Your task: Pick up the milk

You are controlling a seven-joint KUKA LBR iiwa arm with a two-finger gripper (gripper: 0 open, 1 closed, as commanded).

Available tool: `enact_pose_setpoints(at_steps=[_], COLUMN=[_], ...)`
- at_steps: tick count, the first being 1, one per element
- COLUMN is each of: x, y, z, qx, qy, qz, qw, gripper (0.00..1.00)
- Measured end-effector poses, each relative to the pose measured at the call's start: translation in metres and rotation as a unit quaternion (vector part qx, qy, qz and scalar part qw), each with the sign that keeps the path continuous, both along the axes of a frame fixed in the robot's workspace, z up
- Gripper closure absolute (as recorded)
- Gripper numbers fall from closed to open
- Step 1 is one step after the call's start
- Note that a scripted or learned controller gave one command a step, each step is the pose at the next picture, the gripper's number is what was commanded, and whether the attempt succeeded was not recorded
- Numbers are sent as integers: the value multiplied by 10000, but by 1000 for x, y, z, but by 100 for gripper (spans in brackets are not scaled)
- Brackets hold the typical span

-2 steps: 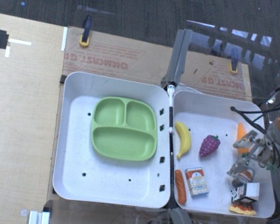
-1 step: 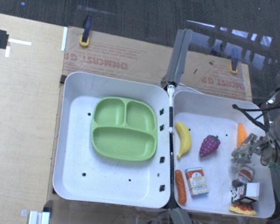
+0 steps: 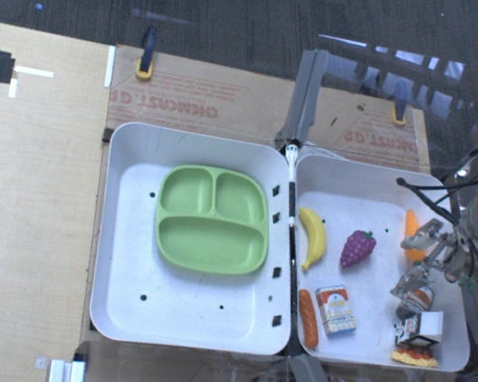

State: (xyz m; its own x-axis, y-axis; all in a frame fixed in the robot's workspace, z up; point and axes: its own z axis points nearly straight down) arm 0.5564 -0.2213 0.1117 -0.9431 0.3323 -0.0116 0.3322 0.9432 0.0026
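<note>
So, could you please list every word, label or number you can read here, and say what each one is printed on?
"CHEMCAST GP": red print on the brown board behind the bins, upside down and partly guessed.
The same red print on the board's right part: too faint to read.
Milk carton: label too small to read.
Small box at the right bin's edge: print blurred.

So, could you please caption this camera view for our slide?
The tool hovers over the right bin, right of the milk carton; green plate in left bin.
</note>
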Motion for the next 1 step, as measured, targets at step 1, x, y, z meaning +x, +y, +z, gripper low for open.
enact_pose_setpoints(at_steps=[1], x=[2], y=[9], z=[-18], qx=[66], qy=[36], qz=[-1436], qw=[9896], gripper=[0])
